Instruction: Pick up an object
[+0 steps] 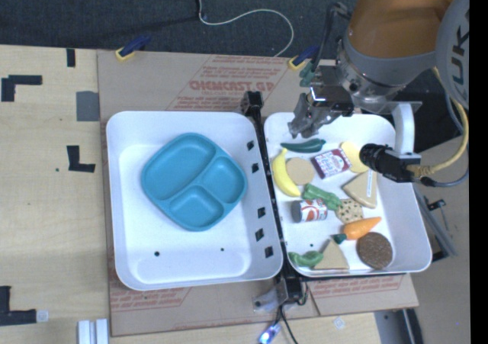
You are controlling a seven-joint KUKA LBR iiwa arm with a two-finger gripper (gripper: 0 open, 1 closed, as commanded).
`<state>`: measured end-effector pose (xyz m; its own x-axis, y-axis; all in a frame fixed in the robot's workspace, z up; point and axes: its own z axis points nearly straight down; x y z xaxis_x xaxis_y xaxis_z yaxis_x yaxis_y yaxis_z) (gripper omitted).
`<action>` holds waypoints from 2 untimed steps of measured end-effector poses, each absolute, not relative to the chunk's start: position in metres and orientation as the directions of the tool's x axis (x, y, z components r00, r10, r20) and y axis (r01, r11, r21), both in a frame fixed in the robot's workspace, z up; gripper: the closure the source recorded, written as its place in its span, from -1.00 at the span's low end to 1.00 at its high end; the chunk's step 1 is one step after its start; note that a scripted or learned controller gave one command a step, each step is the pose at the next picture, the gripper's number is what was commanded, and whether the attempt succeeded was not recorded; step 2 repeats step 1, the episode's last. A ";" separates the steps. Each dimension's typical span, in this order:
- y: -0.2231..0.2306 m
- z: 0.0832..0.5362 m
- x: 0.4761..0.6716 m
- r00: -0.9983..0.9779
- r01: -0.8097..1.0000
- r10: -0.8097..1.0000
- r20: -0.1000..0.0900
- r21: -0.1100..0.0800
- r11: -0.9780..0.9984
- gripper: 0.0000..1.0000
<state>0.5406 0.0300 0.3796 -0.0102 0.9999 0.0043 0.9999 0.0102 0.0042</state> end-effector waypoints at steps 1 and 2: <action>0.036 0.409 0.494 -0.004 1.000 1.000 0.001 0.001 0.004 1.00; 0.036 0.409 0.494 -0.004 1.000 1.000 0.001 0.001 0.004 1.00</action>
